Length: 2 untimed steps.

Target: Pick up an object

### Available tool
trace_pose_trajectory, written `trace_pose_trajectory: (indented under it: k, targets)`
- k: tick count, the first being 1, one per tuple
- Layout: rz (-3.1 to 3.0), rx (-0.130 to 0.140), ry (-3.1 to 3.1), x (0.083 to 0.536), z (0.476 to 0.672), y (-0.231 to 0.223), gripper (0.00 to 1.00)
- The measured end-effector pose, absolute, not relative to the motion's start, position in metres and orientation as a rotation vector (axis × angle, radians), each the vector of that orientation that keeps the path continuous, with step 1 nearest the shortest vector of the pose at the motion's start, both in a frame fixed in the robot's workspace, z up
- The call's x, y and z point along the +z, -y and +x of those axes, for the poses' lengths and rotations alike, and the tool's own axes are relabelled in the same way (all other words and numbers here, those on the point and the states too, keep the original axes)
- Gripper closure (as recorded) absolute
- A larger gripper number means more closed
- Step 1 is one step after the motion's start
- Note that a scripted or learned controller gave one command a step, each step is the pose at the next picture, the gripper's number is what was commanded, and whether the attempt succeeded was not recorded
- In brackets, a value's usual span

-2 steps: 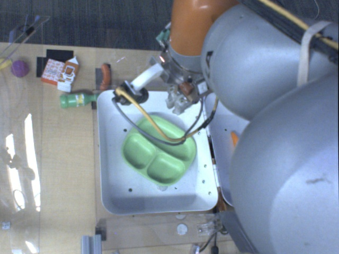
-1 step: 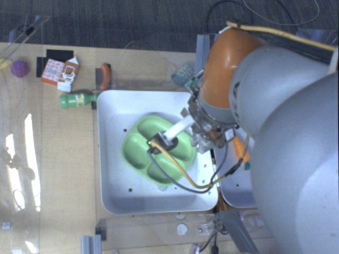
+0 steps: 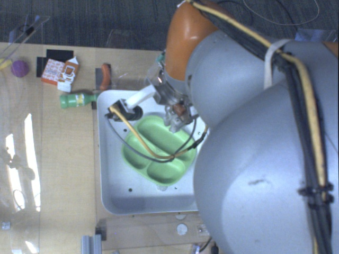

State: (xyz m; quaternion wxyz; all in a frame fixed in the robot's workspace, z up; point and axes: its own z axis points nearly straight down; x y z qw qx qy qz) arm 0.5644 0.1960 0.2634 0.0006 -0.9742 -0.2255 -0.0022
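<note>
A light green divided plate (image 3: pixel 159 150) lies tilted in the middle of the left white bin (image 3: pixel 114 194). My gripper (image 3: pixel 176 121) hangs over the plate's upper right part, close to its surface. A yellow and black cable loops from the wrist across the plate. The big grey arm covers the right side of the bin and part of the plate.
On the wooden bench left of the bin lie a green bottle (image 3: pixel 77 99), a small white and orange carton (image 3: pixel 60 72), a purple ball (image 3: pixel 20 68) and an orange-handled tool (image 3: pixel 105 76). The arm hides the right bin.
</note>
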Motion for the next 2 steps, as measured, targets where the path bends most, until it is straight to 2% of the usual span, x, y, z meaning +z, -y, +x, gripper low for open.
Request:
trace_pose_trajectory:
  k: [1,2]
  targets:
    - [-3.125,-0.013,0.319,0.284,0.606,-0.157,1.00]
    - [-3.126,-0.010,0.318,0.273,0.661,-0.125,1.00]
